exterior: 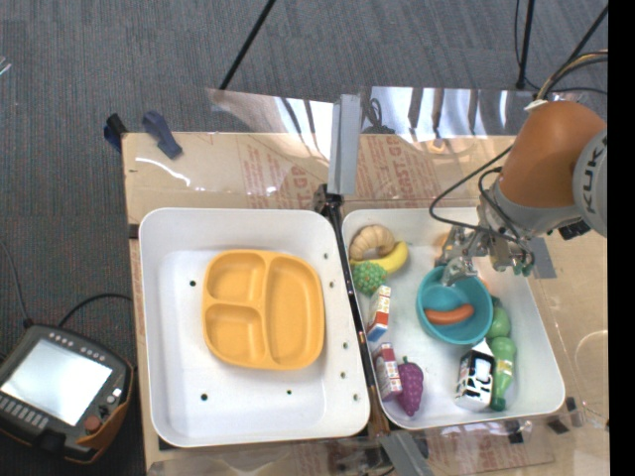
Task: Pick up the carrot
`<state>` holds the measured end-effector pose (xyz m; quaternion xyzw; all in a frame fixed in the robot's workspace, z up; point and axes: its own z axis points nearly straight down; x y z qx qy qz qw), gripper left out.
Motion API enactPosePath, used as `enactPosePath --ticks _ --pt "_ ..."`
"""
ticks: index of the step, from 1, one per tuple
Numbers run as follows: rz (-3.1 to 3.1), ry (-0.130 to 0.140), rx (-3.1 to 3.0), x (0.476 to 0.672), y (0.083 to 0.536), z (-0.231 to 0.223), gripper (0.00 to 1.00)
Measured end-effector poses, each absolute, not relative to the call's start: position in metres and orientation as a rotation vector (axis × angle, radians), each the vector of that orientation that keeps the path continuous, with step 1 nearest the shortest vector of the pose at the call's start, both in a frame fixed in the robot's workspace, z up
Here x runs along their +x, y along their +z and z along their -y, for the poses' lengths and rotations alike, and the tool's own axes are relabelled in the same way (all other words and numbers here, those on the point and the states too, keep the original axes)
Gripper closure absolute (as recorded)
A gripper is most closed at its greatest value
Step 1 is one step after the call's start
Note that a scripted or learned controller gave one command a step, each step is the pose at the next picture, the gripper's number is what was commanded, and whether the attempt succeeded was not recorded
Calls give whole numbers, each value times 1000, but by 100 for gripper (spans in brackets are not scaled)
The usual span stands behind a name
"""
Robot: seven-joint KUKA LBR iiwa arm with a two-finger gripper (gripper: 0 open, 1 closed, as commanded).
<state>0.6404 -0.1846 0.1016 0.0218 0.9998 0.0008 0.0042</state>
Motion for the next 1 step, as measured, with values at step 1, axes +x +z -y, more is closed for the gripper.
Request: enactPosePath --ticks 1 --pt "-3132 4 146 572 126 188 100"
